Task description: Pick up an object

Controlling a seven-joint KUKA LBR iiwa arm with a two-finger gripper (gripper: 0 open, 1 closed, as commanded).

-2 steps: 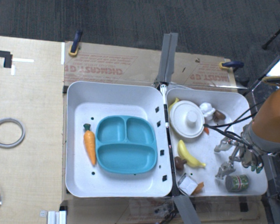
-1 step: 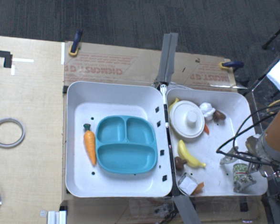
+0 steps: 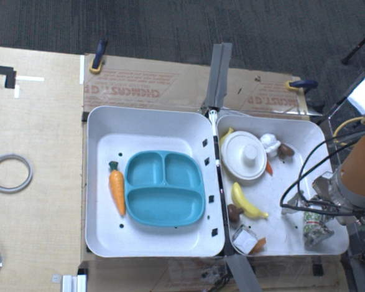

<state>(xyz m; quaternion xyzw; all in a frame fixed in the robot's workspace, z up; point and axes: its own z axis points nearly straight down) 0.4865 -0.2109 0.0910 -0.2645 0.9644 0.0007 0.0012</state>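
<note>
My gripper (image 3: 317, 231) at right bin's (image 3: 283, 125) near-right corner — fingers' state unclear | step: reaching | next: descend squarely onto curved yellow plastic banana (image 3: 248, 203).

Both shallow white bins (image 3: 98, 186) look like smooth, slightly glossy plastic, same deal with the teal three-compartment plastic tray (image 3: 165, 188), while the pale bench top (image 3: 34, 125) has a matt wood look and the brown cardboard sheet (image 3: 149, 87) looks dull and papery.
</note>
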